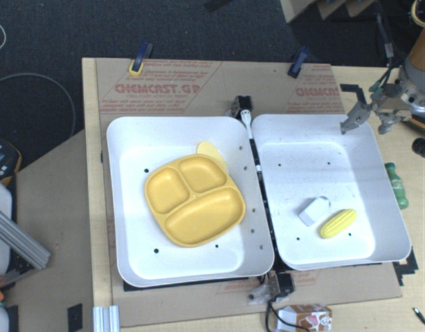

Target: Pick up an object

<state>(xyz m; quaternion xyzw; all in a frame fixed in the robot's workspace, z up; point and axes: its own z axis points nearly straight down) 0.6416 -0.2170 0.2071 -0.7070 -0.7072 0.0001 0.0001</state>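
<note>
In the right bin (351, 159), near its front, lie a yellow corn cob (338, 223) and, just left of it, a small white block (311, 211). A yellow divided plate (194, 198) rests in the left bin (122, 185), with a pale yellow piece (211, 150) poking out from behind its far edge. My gripper (365, 124) hovers over the far right corner of the right bin, well away from the corn and the block. Its fingers (349, 123) are spread open with nothing between them.
A green object (396, 184) lies on the bench just outside the right bin's right wall. Blue clamps (139, 59) hold the cardboard sheet at the back. The bins' shared rim (257, 178) runs down the middle.
</note>
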